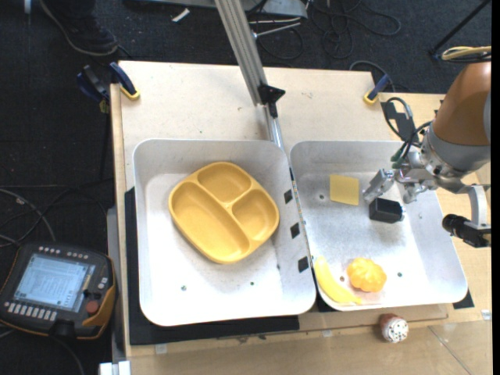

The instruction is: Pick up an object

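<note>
The pincer [384, 202] hangs over the right bin [433, 276]; whether it is released or clenched I cannot tell. A pale yellow square [344, 190] lies just at its 9 o'clock. An orange lump [366, 275] and a banana [333, 284] rest near the bin's 6 o'clock rim. A yellow divided plate [224, 211] sits in the left bin [156, 272].

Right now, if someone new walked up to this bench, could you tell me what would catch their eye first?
The big yellow divided plate in the left bin stands out most. In the right bin, the gripper hangs low beside a pale yellow square block, while an orange toy fruit and a yellow banana lie near the front edge. A small speckled ball sits on the bench just outside that bin.
</note>
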Controlling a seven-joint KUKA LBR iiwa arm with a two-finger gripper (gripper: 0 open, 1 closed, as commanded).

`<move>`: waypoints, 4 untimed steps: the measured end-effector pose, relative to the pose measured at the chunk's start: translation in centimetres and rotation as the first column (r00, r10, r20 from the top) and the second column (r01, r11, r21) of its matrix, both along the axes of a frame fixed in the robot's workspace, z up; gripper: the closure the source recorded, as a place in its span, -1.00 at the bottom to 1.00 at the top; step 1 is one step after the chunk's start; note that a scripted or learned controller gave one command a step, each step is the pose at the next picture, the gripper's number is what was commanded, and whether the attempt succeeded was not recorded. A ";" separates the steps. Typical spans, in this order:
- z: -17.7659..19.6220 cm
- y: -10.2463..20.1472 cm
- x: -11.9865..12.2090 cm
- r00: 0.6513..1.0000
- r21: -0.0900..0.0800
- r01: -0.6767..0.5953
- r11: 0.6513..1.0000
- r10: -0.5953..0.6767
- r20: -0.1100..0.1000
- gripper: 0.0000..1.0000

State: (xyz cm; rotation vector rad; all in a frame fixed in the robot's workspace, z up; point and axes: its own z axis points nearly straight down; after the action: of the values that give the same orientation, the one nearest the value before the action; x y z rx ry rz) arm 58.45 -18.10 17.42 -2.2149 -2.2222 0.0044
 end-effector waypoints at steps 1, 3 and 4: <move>-5.0 -1.0 -0.2 1.000 -0.004 0.003 1.000 -0.003 0.011 -1.00; 2.1 -1.9 0.1 1.000 -0.004 0.002 1.000 -0.002 0.011 1.00; 8.5 -1.8 0.7 1.000 -0.004 0.000 1.000 0.000 0.013 1.00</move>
State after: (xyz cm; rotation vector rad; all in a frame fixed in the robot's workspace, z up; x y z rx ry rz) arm 59.19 -19.89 25.90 -2.2235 -2.2302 -0.0055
